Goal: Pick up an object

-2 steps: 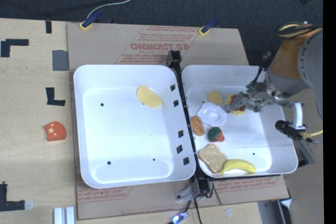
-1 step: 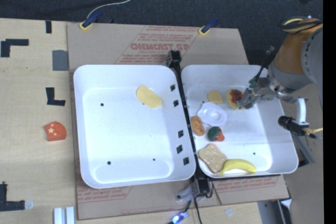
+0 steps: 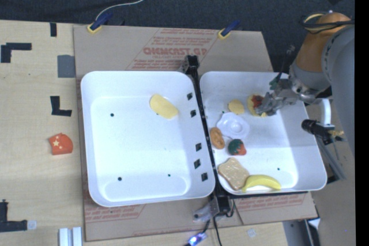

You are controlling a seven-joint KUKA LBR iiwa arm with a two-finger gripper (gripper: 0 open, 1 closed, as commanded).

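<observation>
Red-and-yellow toy piece (image 3: 255, 103) as the likely target, sitting in the upper right part of the right bin (image 3: 300, 173), just left of the gripper (image 3: 268, 103) and perhaps touching it.

Nearest the bottom of the frame: toy banana (image 3: 263, 183) lying along the bin's lower wall, long axis roughly left to right, touching a slice of toy bread (image 3: 232, 173). Further up: red-and-green piece (image 3: 236, 147), brown roll (image 3: 217, 137) and white round piece (image 3: 233, 124), packed close together. Above those, a small yellow piece (image 3: 236, 106) just left of the target. Across the divider, in the left bin (image 3: 98, 181), a lone yellow lump (image 3: 164, 106). Out on the worktop (image 3: 34, 181) at the frame's left, a red piece (image 3: 61, 144).

Target too small and too hidden by the gripper to give a long axis or a facing; looks compact rather than long.

Cannot tell whether the gripper is open or closed, nor whether anything sits inside it.

Risks, as judgement: closing beside the target rather than around it and nudging it leftward into the yellow piece; catching both neighbours at once; slipping off a small rounded shape on the lift; scraping the bin floor if set too low.
</observation>
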